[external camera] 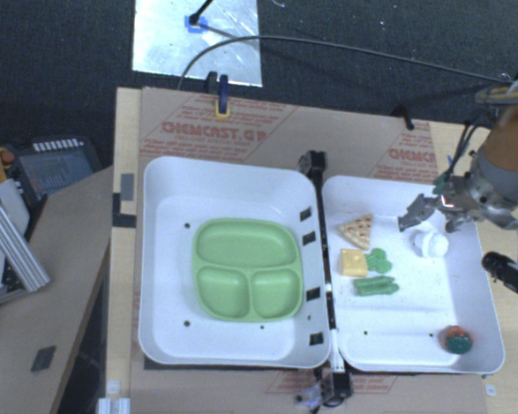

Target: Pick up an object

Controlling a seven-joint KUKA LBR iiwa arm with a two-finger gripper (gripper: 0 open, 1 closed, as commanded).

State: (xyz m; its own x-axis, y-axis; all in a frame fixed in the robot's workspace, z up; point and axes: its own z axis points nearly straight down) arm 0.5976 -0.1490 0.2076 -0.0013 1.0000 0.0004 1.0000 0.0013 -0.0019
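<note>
A: Start at the left. What sits in the left bin (159, 239)?

B: A pale green divided plate (247, 270), three compartments, lying flat near the middle of the bin.

A: And across the divider?

B: The right bin (479, 350) holds the small things. Nearest the divider is a tan wedge with dots, a pizza slice (356, 229) by the look of it. Just below it is a yellow block (353, 263), with a small green leafy piece (380, 260) touching its right side, and a longer green pod (376, 288) lying crosswise below both.

A: Anything further right?

B: A white rounded object (431, 244), knob-like and plain, in the upper part of the bin (well apart from the green pieces). Down in the near right corner is a small ball (456, 339), red, orange and green.

A: Where is the gripper (437, 210)?

B: It hangs just above and left of the white rounded object, grey fingers (412, 214) spread apart with nothing between them. The arm (515, 144) comes in from the right over the bin's far edge
</note>
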